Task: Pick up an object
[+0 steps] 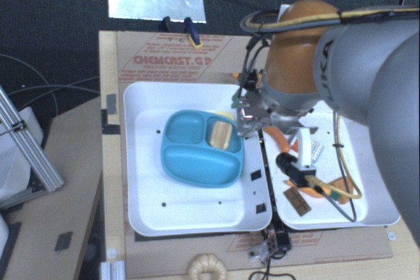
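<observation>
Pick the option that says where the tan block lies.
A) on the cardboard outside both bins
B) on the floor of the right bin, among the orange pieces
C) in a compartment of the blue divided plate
C: the tan block sits in one of the smaller compartments of the blue divided plate, which lies in the left bin.

We see a sky-blue divided plate point(197, 164), a tan block point(221, 135), a white left bin point(190, 206) and white right bin point(341, 216), an orange strip point(274, 137) (the arm's band point(302, 49) is the same orange), a dark brown tile point(297, 201), and red lettering point(172, 60) on brown cardboard point(131, 49)
</observation>
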Controlling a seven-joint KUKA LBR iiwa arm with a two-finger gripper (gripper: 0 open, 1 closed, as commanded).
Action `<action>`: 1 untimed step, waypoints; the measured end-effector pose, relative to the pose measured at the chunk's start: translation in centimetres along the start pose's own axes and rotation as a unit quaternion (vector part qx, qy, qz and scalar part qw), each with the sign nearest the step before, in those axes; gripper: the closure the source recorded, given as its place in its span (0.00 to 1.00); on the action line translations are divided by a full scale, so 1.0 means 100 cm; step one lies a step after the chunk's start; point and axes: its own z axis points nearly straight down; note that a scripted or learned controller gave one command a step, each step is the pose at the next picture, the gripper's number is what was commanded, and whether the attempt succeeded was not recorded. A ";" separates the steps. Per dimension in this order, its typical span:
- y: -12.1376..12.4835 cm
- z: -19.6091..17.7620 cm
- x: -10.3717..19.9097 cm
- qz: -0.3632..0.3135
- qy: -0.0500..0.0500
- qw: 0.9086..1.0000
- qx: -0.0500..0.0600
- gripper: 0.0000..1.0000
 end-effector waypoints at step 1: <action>-0.012 0.011 -0.003 0.005 -0.001 1.000 0.002 1.00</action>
